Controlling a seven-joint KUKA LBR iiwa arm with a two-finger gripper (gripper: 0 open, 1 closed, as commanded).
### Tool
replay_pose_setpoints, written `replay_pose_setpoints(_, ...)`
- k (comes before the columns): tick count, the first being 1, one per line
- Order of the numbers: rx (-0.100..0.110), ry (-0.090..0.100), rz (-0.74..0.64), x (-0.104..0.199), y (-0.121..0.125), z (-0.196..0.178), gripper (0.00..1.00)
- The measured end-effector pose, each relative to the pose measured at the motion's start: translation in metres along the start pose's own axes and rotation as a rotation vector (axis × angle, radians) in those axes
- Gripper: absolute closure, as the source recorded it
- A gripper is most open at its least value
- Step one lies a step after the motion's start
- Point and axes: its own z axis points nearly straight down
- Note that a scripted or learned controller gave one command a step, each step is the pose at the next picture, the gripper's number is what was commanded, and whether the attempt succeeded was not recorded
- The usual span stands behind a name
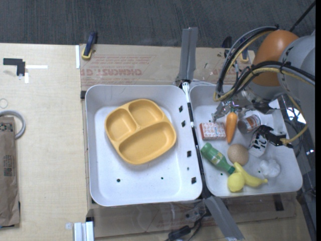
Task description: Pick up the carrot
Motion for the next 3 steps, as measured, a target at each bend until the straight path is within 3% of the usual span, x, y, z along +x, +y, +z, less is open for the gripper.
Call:
replay_pose_setpoints(1,-0.001,0.0,0.0,0.017,-0.032,-0.001,0.0)
replay_pose_setpoints(2,-0.001,-0.001,0.005,0.015,-0.032,-0.009,1.0)
replay_pose_setpoints(3,-0.001,-0.001,0.063,0.053,0.027,-0.112,1.0)
